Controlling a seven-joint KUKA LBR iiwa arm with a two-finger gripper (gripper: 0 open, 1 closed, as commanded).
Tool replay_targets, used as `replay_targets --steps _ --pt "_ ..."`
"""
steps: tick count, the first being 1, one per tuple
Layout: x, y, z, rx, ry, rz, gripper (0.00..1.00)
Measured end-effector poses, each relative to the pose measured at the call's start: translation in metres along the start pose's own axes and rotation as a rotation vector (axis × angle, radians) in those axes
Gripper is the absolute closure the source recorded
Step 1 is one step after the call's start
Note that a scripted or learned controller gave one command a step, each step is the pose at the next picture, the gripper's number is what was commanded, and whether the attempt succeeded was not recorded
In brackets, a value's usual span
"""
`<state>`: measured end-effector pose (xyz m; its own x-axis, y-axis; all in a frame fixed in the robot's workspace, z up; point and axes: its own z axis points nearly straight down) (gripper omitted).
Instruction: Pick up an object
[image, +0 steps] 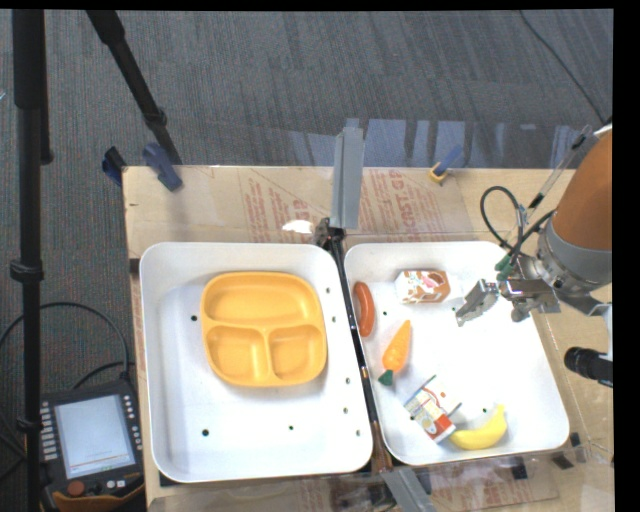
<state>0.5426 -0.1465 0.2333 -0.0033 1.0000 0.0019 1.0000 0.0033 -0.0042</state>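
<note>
The right bin (520, 385) holds several toy foods. A red sausage (363, 307) lies along its left wall, with an orange carrot (397, 347) just right of it. A small carton (421, 286) lies near the bin's far side. A second carton (431, 412) and a yellow banana (479, 429) rest near the front edge. My gripper (497, 301) hangs over the bin's right half, right of the far carton. It is open with nothing between its fingers.
The left bin (175, 400) holds a yellow divided plate (265, 328). A grey post (347, 185) rises behind the seam between the bins. Cables (500, 215) loop near the wrist. A pendant screen (92, 435) sits at the lower left.
</note>
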Motion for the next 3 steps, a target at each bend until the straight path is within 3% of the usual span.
replay_targets --steps 1,2,3 --pt "0.034 0.012 0.140 0.000 0.000 -0.201 0.00" --pt "0.059 -0.040 0.147 -0.001 0.000 -0.374 0.00" --pt "0.057 -0.041 0.138 0.001 0.002 -0.368 1.00"
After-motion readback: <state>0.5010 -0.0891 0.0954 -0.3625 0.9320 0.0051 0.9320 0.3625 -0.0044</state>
